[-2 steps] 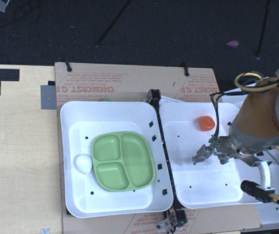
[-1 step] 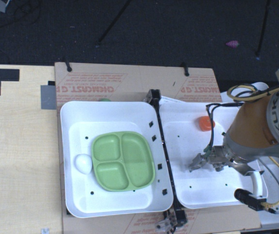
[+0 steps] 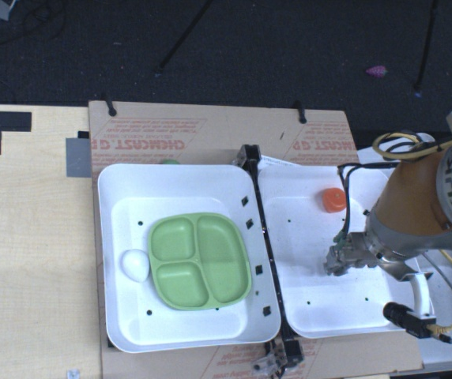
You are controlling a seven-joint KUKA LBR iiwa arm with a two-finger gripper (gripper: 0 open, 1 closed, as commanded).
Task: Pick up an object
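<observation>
a: dark carpeted floor point(image 3: 210, 38) behind, pale wooden bench point(image 3: 28, 251), two shallow white plastic bins.
b: left bin point(image 3: 123, 188): green sectioned plastic plate point(image 3: 198, 259), small white egg-shaped ball point(image 3: 135, 264) touching. right bin point(image 3: 305, 314): small orange round object point(image 3: 333, 200), gripper point(image 3: 338, 259) near. jaws: cannot tell.

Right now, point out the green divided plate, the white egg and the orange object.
green divided plate point(image 3: 200, 260): camera view, centre ridge.
white egg point(image 3: 136, 265): camera view, its top.
orange object point(image 3: 334, 200): camera view, its middle.

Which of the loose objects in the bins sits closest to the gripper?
The small orange object in the right bin, just up-left of the gripper. The white egg-shaped object and green divided plate lie in the left bin.
</observation>
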